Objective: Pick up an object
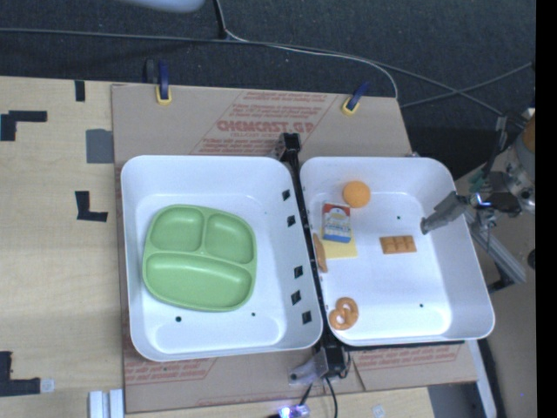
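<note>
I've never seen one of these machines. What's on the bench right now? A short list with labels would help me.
left bin: holds a green divided plate
right bin: holds small toy foods
orange ball: near the bin's far wall
small carton: just in front of the ball
yellow block: partly under the carton
brown cracker: middle of the bin, lying alone
pretzel: near corner, by the divider
gripper: over the right bin's right edge, holding nothing visible
</note>
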Controlling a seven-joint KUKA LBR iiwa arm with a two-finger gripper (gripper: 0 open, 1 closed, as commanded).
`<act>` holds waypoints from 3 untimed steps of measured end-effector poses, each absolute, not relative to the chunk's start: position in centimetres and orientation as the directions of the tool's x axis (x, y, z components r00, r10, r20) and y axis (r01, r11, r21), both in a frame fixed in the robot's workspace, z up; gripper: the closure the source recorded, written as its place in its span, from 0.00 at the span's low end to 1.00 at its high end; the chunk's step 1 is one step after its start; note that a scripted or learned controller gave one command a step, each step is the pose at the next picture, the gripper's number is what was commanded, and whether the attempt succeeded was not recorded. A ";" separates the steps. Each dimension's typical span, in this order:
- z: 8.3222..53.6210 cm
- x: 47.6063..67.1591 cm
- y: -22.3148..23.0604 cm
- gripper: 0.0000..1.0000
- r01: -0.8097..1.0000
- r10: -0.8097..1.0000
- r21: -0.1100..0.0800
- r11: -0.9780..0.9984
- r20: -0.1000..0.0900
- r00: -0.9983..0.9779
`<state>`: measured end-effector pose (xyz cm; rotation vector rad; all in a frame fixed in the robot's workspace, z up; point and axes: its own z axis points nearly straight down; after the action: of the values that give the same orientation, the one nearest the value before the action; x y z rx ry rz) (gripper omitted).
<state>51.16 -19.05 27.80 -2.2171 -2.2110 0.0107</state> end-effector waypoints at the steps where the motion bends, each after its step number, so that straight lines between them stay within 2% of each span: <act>1: 28.4 51.4 -19.0 0.00 1.000 1.000 -0.001 0.001 0.000 -0.001; 3: 16.3 51.9 -18.2 0.00 1.000 1.000 -0.007 0.000 0.001 0.000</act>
<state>51.94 -18.20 16.34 -2.2172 -2.2178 0.0057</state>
